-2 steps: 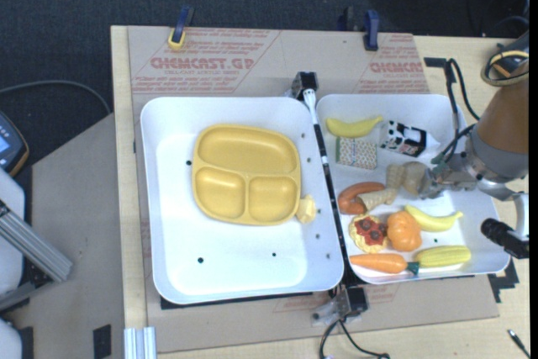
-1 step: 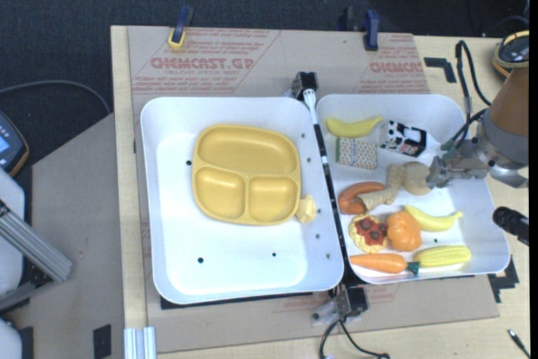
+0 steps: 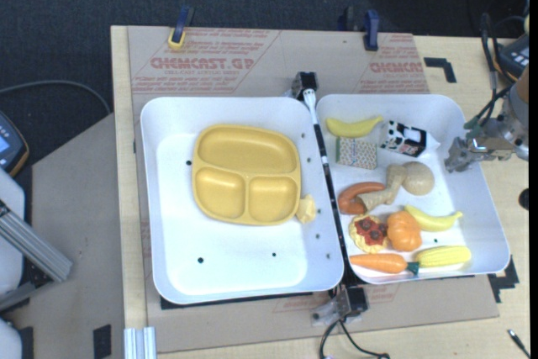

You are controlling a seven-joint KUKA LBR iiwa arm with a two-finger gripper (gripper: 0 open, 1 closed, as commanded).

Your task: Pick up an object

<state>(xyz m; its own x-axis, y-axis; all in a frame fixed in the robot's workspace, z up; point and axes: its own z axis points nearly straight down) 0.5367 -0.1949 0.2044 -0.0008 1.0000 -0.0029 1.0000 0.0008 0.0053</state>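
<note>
The right bin (image 3: 479,206) holds several toy foods. A yellow banana (image 3: 353,127), a speckled block (image 3: 357,152) and a black-and-white cow toy (image 3: 404,139) lie at the back. A beige drumstick (image 3: 408,180) and a red sausage (image 3: 359,192) are in the middle. A pizza slice (image 3: 367,232), an orange fruit (image 3: 403,232), a second banana (image 3: 434,219), a corn cob (image 3: 443,256) and a carrot (image 3: 380,263) lie at the front. My gripper (image 3: 467,151) hangs over the bin's right rim, to the right of the cow toy, with nothing seen in it.
The left bin (image 3: 168,248) holds a yellow divided plate (image 3: 246,174) with a small pale yellow piece (image 3: 306,208) at its right corner. A black rod (image 3: 319,155) runs along the seam between the bins. Clamps (image 3: 177,36) sit at the board's back edge.
</note>
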